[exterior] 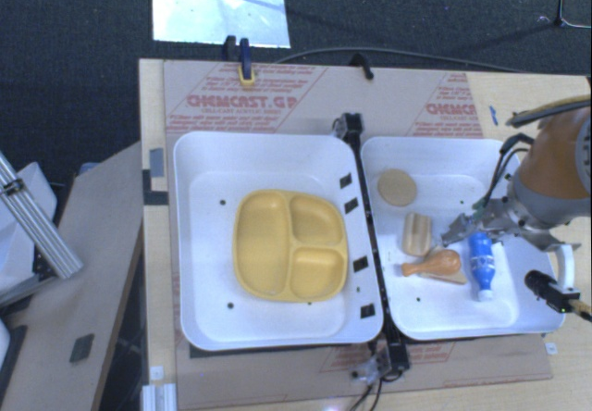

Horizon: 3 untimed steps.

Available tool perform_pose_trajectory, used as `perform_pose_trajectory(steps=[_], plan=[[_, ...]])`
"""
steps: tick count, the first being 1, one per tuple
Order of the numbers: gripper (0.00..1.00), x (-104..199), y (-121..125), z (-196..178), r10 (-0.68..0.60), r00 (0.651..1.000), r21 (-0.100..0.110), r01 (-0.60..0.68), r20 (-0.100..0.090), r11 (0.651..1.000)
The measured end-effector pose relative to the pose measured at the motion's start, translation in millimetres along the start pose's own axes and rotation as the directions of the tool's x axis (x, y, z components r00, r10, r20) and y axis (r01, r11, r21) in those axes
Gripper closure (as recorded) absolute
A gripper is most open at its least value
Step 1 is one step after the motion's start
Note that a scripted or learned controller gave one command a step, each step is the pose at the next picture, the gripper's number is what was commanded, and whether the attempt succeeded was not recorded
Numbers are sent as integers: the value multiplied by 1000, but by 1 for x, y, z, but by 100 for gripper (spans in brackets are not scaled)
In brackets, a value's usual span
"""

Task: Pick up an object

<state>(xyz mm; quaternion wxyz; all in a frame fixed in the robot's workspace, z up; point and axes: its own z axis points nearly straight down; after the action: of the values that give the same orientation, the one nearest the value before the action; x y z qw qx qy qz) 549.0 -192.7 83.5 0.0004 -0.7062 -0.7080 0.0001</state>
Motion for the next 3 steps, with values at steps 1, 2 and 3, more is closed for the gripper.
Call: perform_pose_trajectory(steps=[1, 2, 3], plan=[[100, -1, 1, -12, 0, 1000, -5, 0, 2, 1000], [100, 9, 7, -69, -3, 1000, -8, 3, 2, 1000], [100, 6, 10, -133, -3, 1000, -10, 3, 4, 1000]])
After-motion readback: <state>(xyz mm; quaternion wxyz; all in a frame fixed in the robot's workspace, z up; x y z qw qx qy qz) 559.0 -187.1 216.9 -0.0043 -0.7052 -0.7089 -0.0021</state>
